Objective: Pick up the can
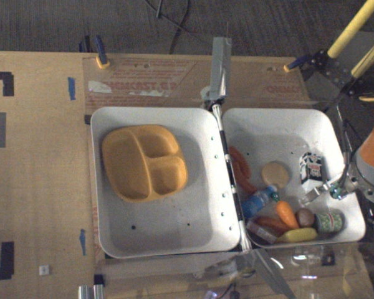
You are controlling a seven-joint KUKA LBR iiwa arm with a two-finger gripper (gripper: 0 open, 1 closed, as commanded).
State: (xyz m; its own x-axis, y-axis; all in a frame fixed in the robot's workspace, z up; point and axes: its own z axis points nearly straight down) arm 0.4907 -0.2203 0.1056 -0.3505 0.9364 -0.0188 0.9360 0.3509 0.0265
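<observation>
The can (330, 222) lies at about four o'clock in the right bin (265, 124), by its lower rim. The gripper (327, 190) hovers just above it at twelve o'clock; whether it is open I cannot tell, and nothing shows in it. This looks like the approach: next, descend squarely. A banana (297, 234), carrot (287, 214) and carton (311, 167) crowd near.

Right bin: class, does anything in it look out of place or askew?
The items are crowded into the right bin's near half, several lying on their sides: the blue bottle, the carrot, the can. Nothing looks spilled or damaged.
</observation>
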